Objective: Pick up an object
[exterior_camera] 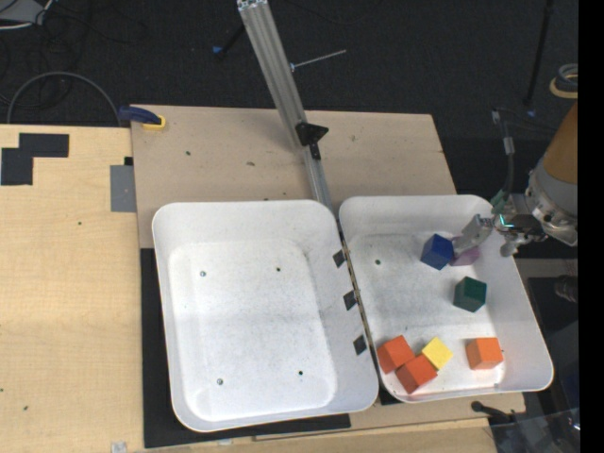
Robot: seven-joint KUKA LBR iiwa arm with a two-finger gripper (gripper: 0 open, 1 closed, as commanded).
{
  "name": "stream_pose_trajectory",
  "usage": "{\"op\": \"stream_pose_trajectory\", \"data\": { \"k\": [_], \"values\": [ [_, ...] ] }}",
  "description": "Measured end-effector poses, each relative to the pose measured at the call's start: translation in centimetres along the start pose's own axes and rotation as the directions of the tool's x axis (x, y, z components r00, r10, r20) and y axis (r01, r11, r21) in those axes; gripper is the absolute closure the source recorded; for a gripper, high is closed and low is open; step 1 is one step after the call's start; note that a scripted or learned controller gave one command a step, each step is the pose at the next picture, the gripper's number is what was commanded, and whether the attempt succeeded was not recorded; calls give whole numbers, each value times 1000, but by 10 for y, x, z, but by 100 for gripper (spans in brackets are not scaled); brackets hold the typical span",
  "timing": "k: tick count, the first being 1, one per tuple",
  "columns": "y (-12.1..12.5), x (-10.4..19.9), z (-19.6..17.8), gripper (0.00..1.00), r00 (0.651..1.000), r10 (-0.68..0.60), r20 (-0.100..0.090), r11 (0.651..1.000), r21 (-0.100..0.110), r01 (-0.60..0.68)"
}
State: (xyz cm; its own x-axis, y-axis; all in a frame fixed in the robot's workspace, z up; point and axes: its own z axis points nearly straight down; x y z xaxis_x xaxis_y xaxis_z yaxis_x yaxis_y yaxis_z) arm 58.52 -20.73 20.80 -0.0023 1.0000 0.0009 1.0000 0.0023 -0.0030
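**Q:** Bins first, from the left: what is in front of you?

**Me:** Left bin (250, 314) is bare white floor with a few dark specks. Black clips along the shared edge seem to pin it to the right bin (396, 281), which would stop either sliding when I push down. A slanted aluminium rail (281, 88) rises behind the seam.

**Q:** And the right bin?

**Me:** Six pieces. Along the near wall: two orange-red blocks (406, 363) touching each other, a yellow cube (437, 353) against them, an orange cube (484, 353) just beside. Farther back, a blue cube (437, 252), with a dark green cube (470, 293) near it, standing apart.

**Q:** Where is your gripper?

**Me:** My gripper (493, 234) hangs over the far right corner of that bin, just right of the blue cube. A small purple piece (467, 251) lies under one finger, touching the blue cube.

**Q:** Holding anything?

**Me:** I judge not. Fingers look spread fairly wide, nothing between them; the purple piece and blue cube are the closest targets, and crowding each other may spoil a clean close.
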Motion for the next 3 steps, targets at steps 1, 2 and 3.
{"op": "stream_pose_trajectory", "data": {
  "k": [1,2,3],
  "values": [
    [0,0,0,0,1000,-1,0,1000,0,1],
    [20,108,116,0,1000,-4,-4,1000,7,4],
    [21,103,102,100,1000,4,-1,1000,2,-4]
  ]
}}
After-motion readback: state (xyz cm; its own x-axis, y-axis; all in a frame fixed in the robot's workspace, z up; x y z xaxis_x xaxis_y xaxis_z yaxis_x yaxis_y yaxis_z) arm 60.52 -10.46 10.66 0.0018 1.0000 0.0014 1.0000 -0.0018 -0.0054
